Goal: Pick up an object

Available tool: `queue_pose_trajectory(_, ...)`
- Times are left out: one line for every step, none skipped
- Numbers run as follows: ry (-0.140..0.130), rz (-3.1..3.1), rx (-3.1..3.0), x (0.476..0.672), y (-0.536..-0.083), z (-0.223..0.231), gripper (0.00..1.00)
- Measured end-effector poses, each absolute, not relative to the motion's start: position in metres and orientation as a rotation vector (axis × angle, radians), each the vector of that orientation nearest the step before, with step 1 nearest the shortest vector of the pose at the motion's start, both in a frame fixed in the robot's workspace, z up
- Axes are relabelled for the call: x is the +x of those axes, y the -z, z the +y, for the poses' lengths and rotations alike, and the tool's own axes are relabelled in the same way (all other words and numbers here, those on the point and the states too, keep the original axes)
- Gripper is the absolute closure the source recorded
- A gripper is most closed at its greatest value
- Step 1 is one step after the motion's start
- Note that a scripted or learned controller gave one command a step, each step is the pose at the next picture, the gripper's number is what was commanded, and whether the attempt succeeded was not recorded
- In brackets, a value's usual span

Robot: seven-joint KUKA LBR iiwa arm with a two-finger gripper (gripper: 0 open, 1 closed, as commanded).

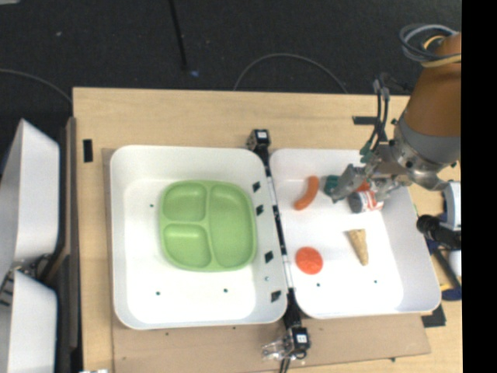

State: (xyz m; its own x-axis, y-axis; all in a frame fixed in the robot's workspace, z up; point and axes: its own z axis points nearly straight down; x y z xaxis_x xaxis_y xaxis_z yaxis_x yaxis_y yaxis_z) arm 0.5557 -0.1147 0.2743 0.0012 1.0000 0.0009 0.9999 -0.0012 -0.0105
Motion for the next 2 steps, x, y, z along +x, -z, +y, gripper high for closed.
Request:
queue_pose_trajectory(0.000,-2.224,-2.220,0.558,-0.280,-0.114,0.00)
queue_pose_trajectory(-0.006,-2.219,-2.221,0.558,-0.217,-0.116,0.00)
